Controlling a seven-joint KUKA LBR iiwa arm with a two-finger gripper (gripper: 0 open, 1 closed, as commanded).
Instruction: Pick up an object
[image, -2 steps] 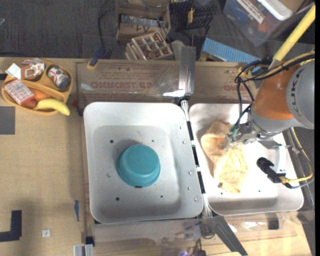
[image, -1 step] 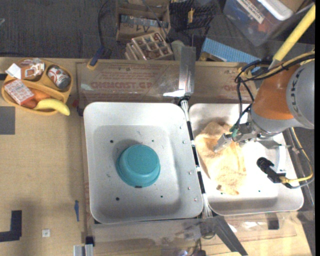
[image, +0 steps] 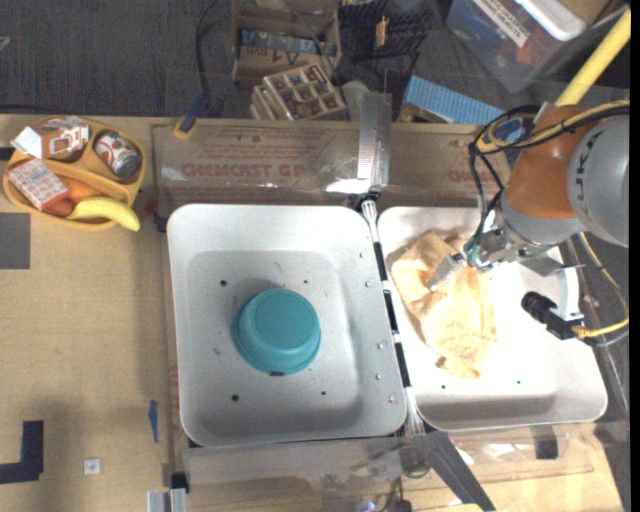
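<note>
- Here, the cloth (image: 452, 305) is a pale tan, crumpled rag lying in the right bin (image: 560, 400), spread from the bin's upper left down toward its middle, with folds bunched at its 11 o'clock end.
- Its surface looks mottled, yellowish with lighter patches; the lower end tapers to a ragged tip.
- The gripper (image: 470, 258) sits at the cloth's 1 o'clock edge, low over the fabric, below the arm's orange band (image: 540, 180).
- Whether the fingers are spread or closed I cannot tell; they blur into the cloth and cables.
- Whether fabric lies between them is likewise unclear.
- The left bin (image: 200, 250) holds an upturned teal bowl (image: 278, 330) near its centre.
- The arm is cut off at 3 o'clock.
</note>
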